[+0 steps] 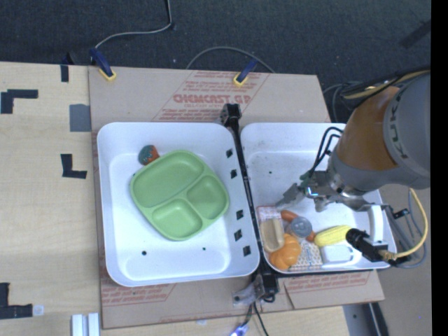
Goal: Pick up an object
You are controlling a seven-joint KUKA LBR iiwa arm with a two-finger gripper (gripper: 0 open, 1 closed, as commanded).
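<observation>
Dark carpet lies behind a wooden bench on which cardboard (pixel 210 93) has been laid under two white bins. No single target is named, so any item may be taken; the likeliest ones are heaped in the near corner of the right bin (pixel 280 145): a corn cob (pixel 332 235), an orange fruit (pixel 283 256), a bread-like piece (pixel 272 234) and a small grey cup-like piece (pixel 301 227), all touching or nearly so. Just above the heap the gripper (pixel 308 191) is seen, under the grey arm (pixel 381 142); whether it is spread or closed cannot be told, and nothing is seen held. In the left bin (pixel 115 208) a green divided tray (pixel 180 194) is set, with a small toy (pixel 148 154) beside it. A failed grasp is judged possible: the heap is crowded, so a neighbour could be pushed aside, or a round item could slip.
</observation>
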